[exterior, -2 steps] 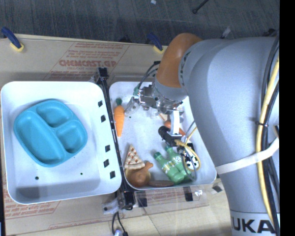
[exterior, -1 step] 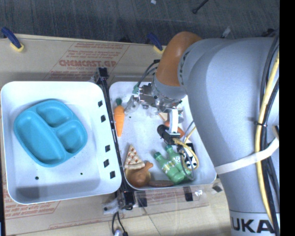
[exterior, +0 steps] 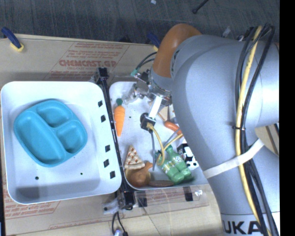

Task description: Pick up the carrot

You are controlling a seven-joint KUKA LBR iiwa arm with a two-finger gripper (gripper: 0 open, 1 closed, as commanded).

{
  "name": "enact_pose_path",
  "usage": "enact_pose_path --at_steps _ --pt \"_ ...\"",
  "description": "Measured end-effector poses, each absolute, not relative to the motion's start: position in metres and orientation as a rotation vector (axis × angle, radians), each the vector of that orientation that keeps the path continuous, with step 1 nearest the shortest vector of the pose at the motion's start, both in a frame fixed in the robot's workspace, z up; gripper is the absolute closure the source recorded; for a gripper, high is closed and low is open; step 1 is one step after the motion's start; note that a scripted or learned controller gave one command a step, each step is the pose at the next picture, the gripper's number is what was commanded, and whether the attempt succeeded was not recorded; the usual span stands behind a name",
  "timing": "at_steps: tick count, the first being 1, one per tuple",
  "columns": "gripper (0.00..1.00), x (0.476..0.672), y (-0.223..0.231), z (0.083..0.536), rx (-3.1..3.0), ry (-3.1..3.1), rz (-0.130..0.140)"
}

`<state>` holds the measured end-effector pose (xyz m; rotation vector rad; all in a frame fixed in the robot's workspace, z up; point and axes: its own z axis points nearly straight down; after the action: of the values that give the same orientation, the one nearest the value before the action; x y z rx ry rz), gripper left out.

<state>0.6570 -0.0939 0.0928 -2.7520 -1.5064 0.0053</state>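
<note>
The carrot (exterior: pixel 119 118), orange with a small green top, lies in the right bin (exterior: pixel 119 89) against its left wall, with the green end pointing to the far side. My gripper (exterior: pixel 139 90) hangs over the far left corner of that bin, just beyond and to the right of the carrot's green end. Nothing of the carrot is lifted; it rests on the bin floor. The grey arm covers most of the right half of this bin.
In the left bin (exterior: pixel 19 181) sits a blue divided plate (exterior: pixel 49 131). Near the right bin's front lie a pizza slice toy (exterior: pixel 132 157), a brown item (exterior: pixel 140 177) and a green pack (exterior: pixel 174 167). A second orange piece (exterior: pixel 171 126) lies beside the arm.
</note>
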Motion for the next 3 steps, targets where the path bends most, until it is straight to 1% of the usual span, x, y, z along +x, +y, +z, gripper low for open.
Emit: enact_pose_path --at_steps 1,2,3 --pt "0.0 0.628 -0.098 0.091 -2.814 -1.383 0.019" --pt "0.0 0.653 -0.09 0.093 -2.89 -1.224 0.009" --pt "0.0 0.624 -0.097 0.091 -2.995 -0.921 0.021"
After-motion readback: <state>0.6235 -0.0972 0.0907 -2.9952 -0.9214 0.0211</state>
